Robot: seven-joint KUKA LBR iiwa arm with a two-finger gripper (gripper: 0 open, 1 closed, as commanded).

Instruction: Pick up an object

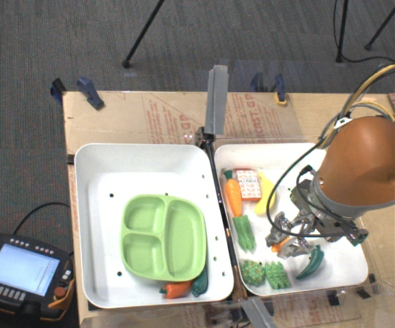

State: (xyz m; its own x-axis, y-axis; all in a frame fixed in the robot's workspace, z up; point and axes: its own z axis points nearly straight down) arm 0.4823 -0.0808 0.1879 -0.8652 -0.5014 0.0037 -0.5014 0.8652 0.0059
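My gripper (288,240) hangs low over the right bin (290,154), near its front right part, under the arm's orange band (361,162). A small orange piece (280,246) shows right at the gripper's tip; whether it is held is unclear. A dark green curved pepper (311,264) lies just in front of the gripper. To its left are a green vegetable (244,232), a carrot (233,197), a red and white box (248,184) and a yellow item (266,186). A broccoli piece (253,272) and a bumpy green item (277,274) sit at the front.
The left bin (102,183) holds a green divided plate (163,236), with an orange-red pepper (175,290) and a dark green item (199,285) at its front edge. A grey post (216,108) stands behind the wall between the bins.
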